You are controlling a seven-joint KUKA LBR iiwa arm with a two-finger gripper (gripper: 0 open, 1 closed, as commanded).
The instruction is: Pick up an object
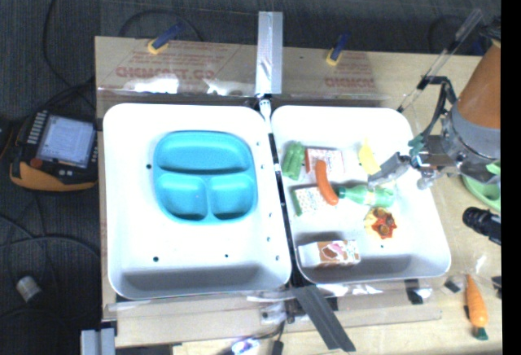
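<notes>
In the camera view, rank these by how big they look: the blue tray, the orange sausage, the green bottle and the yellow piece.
1. Blue tray, by far the largest.
2. Green bottle.
3. Orange sausage, close to the bottle; the order of these two is unsure.
4. Yellow piece, smallest.

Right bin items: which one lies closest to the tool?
The green bottle, lying on its side just below the tool. The orange sausage and yellow piece lie farther away.
</notes>
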